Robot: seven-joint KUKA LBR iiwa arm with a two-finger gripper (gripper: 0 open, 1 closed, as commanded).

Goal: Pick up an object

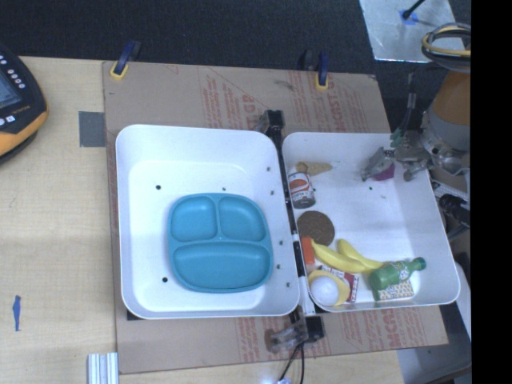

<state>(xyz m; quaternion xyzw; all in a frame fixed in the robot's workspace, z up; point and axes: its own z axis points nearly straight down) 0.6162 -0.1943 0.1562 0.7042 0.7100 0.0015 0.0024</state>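
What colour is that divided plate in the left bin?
Light blue: the divided plate shows it best in the camera view.

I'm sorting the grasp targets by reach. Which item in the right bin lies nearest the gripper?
The small purple piece, right beneath the gripper at the bin's far right. The can, cookie, bananas and green bottle all lie farther off.

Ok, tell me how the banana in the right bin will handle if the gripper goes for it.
The banana looks smooth and curved, so it may slip or swivel in a pinch. It looks like a toy, so it is probably stiff and light. It lies against the green bottle and the white ball, so a push would likely move those too.
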